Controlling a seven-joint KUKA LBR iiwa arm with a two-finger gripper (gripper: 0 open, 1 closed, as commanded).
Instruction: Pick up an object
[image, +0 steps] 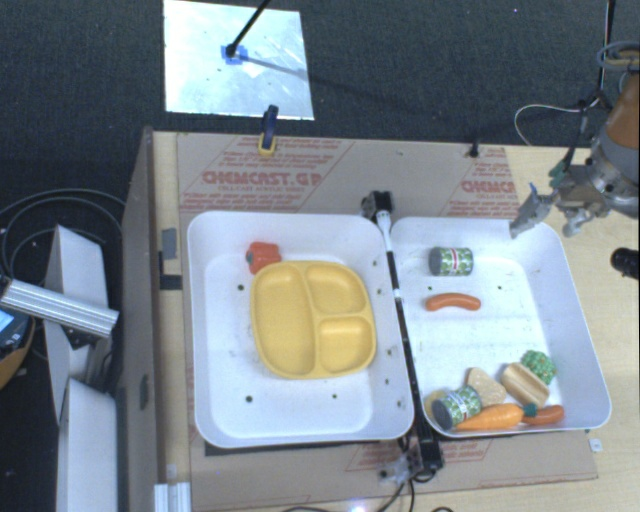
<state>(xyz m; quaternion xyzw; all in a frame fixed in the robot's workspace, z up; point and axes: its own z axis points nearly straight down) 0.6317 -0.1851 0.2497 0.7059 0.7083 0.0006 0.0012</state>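
Gripper (550, 212) poised at upper right, beyond the right bin (577, 300); nothing lifted yet.
Jaws spread, grasping nothing. Candidate objects, a sausage (453, 301) and green can (451, 261), lie in that bin, untouched.

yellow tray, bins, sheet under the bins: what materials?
Yellow tray: likely molded plastic; smooth, uniform colour, soft sheen, rounded compartments.
Bins: probably thin formed plastic; glossy white, rounded rims.
Sheet: looks like printed brown paper or cardboard; matte, red lettering.
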